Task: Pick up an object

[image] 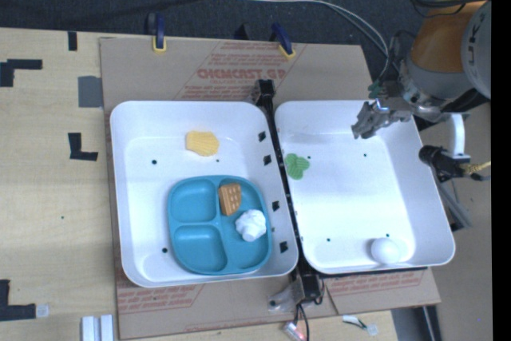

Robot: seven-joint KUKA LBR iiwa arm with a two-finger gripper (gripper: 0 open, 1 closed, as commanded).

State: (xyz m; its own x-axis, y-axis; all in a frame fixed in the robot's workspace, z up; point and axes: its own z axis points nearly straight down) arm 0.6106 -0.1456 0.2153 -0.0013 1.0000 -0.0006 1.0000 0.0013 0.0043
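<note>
The bench carries two white bins; the left bin point(128, 172) holds a blue divided tray point(192, 239) toward its near edge, and the right bin point(415, 196) lies under the arm point(447, 44), which reaches over its far right corner; the gripper point(369, 122) hangs above that corner with nothing visibly in it, and how wide it stands I cannot tell; a green object point(297, 166) sits against the right bin's left wall, a white ball point(385, 250) near its near edge; a yellow piece point(202, 143) lies toward the left bin's far edge, with a waffle-like piece point(230, 198) and a white lump point(251, 225) in the tray; this looks like the approach step; next it must centre over one object and descend
</note>
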